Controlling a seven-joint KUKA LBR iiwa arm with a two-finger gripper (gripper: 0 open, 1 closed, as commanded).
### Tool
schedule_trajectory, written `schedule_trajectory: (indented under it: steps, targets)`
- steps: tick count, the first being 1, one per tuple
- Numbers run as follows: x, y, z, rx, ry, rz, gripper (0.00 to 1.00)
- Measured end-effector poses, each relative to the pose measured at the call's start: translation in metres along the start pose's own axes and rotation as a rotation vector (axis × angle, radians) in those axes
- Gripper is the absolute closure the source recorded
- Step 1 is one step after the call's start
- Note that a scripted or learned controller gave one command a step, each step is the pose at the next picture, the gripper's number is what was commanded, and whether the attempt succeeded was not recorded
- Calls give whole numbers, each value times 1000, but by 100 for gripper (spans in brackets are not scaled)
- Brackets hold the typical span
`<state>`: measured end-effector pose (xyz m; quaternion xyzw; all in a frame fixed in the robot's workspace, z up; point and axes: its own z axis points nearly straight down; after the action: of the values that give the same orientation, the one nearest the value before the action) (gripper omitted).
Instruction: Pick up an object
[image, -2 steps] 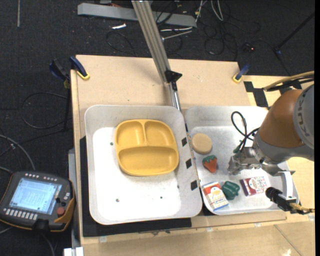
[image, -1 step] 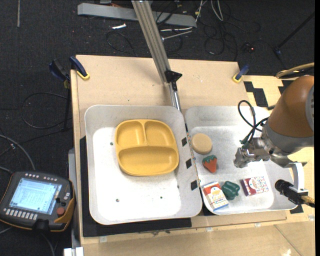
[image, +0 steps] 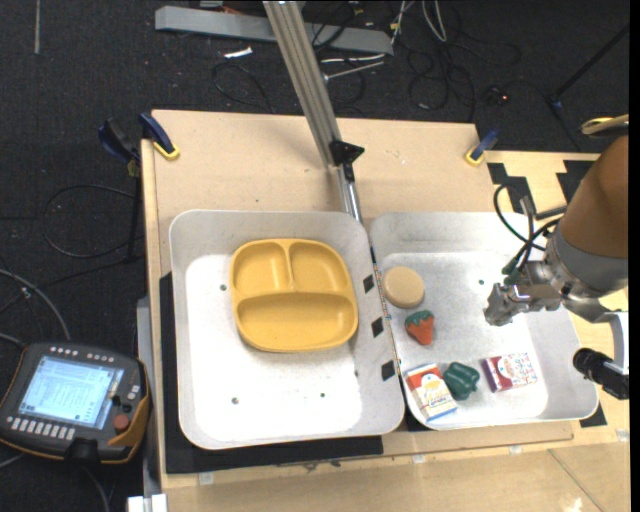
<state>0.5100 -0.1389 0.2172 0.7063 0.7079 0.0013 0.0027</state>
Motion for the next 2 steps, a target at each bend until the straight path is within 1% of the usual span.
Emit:
schedule_trajectory:
  steps: [1,2]
  targets:
    - [0,2,-53,-1,0,-1,100]
    - [47,15,-55,4,3,-5,100]
